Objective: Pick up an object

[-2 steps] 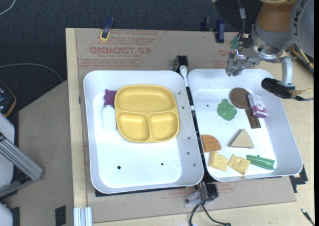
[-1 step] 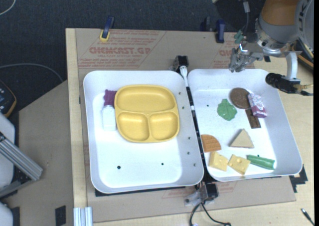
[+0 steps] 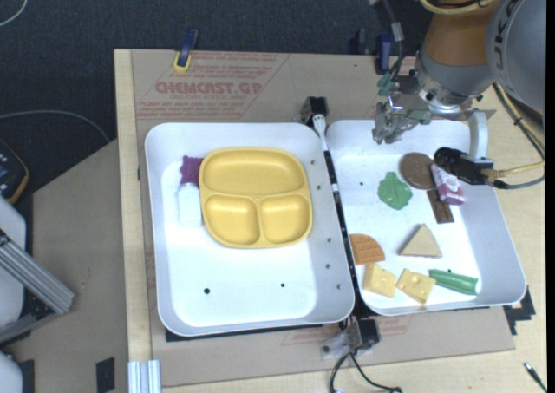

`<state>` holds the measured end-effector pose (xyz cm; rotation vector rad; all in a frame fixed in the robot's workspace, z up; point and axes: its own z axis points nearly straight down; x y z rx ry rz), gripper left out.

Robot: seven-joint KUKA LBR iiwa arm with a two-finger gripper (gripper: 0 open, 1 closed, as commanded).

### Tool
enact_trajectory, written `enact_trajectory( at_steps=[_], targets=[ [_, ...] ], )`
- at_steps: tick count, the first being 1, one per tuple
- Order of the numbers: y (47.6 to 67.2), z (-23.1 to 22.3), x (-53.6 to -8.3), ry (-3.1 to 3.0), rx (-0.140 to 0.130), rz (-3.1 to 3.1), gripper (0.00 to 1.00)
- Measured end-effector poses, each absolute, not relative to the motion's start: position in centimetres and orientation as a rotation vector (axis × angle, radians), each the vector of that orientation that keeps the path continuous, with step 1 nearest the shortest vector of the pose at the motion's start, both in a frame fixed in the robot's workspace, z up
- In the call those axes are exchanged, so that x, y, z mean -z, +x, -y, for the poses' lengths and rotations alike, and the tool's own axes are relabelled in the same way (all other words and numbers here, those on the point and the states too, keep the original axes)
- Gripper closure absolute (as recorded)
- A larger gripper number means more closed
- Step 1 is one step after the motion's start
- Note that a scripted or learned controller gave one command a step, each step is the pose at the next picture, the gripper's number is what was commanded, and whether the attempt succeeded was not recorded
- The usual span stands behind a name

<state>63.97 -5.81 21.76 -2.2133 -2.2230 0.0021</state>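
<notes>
Looking down at a slant, camera view: two white bins side by side on a sheet of brown board on the table (image 3: 78,235). Red print on the board (image 3: 208,86) reads "CHEMCAST GP", mirrored rows fainter above it. A yellow-and-blue clamp (image 3: 185,53) sits at the board's far left edge.

Left bin (image 3: 251,304): a yellow divided plate (image 3: 256,196) lies flat in the far half. A purple item (image 3: 191,168) and a white bottle-like item (image 3: 188,205) lie against its left side; neither shows legible writing.

Right bin (image 3: 494,235): the pickable objects lie here.
- brown disc (image 3: 418,170), far centre
- green lump (image 3: 395,192), just left of the disc
- brown bar (image 3: 442,205) with a pink-and-white wrapper at its far end; print too small to read
- tan wedge (image 3: 421,244), mid-bin
- orange-brown half-round (image 3: 366,249), at the left wall
- two yellow blocks (image 3: 379,280) (image 3: 415,284), near edge, side by side
- green stick (image 3: 453,279), just right of the blocks

Arm (image 3: 468,27) enters from the right. The jaws hang over the far left corner of the right bin, apart from the disc and lump. Cannot tell whether the jaws are open or closed.
</notes>
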Motion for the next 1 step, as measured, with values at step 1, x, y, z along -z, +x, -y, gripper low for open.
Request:
enact_trajectory(
  at_steps=[1],
  targets=[
    [61.93, 1.11, -21.19, -2.213, -0.003, 2.223, 1.00]
  ],
)
